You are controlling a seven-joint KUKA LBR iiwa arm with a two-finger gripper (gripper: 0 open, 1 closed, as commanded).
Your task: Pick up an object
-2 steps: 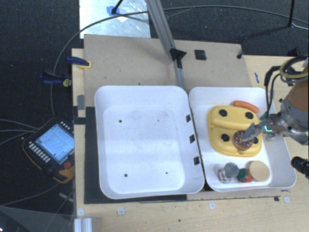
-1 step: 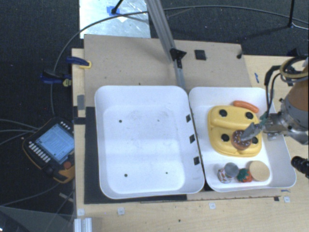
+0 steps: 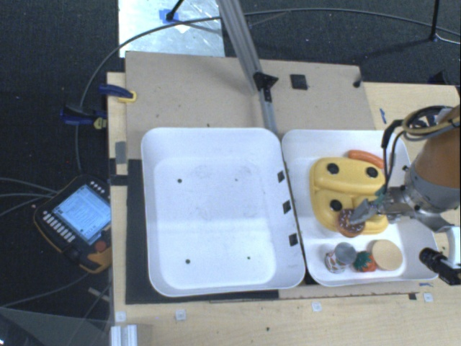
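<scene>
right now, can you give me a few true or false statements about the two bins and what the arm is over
1. The yellow object with black dots lies in the right bin. True.
2. The left bin holds the orange object. False: the orange object is in the right bin, behind the yellow one.
3. The gripper is over the right bin, at the yellow object's near edge. True.
4. The round tan disc sits on top of the yellow object. False: it lies on the bin floor near the front.
5. The arm enters from the left. False: the arm enters from the right.
</scene>
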